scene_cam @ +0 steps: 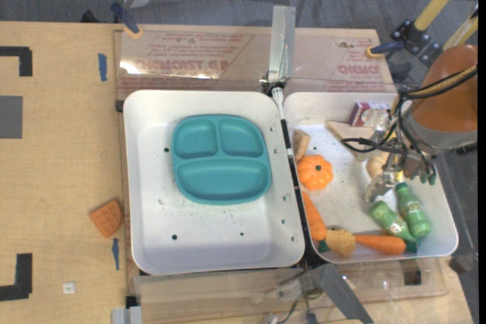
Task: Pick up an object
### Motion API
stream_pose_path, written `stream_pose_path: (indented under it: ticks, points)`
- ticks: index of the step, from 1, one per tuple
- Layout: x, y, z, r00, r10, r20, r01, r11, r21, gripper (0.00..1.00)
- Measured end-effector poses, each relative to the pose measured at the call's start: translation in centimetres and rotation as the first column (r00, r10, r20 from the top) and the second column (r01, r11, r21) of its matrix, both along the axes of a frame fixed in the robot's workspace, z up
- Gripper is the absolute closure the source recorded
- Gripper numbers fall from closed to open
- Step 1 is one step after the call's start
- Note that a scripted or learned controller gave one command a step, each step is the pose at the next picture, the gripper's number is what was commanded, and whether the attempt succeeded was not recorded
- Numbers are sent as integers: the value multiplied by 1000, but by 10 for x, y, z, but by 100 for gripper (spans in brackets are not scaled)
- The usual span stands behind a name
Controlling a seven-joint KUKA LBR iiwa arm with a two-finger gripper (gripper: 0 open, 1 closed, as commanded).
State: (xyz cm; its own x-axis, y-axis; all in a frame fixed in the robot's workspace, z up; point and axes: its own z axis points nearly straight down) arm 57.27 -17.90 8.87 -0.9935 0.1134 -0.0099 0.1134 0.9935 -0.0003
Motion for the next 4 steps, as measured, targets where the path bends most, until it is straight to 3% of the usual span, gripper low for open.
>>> stream_pose_path:
  ticks: [1,2,3,4]
  points:
    - [-21,-30,0,995,95,0,-95,995,0,0]
    - [-53,-35,0,990,142,1,-142,990,-2,0]
    - [-49,-36,14,990,141,13,-141,990,-7,100]
    - [-22,-44,0,970,-243,0,243,970,1,100]
